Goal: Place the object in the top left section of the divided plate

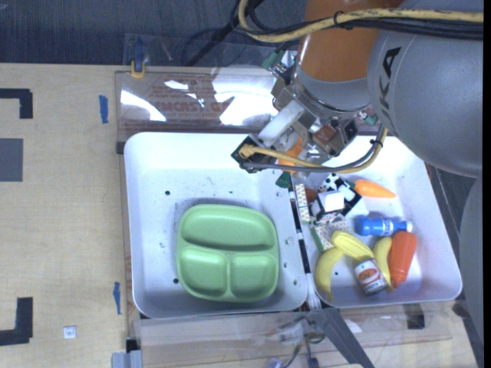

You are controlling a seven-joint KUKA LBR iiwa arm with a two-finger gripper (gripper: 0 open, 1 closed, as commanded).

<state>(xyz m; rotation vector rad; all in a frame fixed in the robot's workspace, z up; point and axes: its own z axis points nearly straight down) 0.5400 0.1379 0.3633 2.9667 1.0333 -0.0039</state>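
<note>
The arm's grey and orange wrist [345, 44] hangs over the seam between the two bins. The green divided plate [228, 252] lies in the left bin [153, 167], below and left of the claw [307, 148]. Whether the claw holds anything, I cannot tell; toys such as a banana [330, 267] and a carrot [376, 188] sit in the right bin.

This is a robot lab or test bench rather than a home. A pale wooden bench [61, 228] carries black marker shapes [17, 103] and bits of blue tape [103, 109] at nine and ten o'clock, and two white bins [146, 228] sit side by side, one holding a green plate [227, 252] and the other toy food [360, 251]. A grey and orange robot arm [360, 44] with loose cables [307, 21] enters at one o'clock, above a dark floor [115, 6].
</note>
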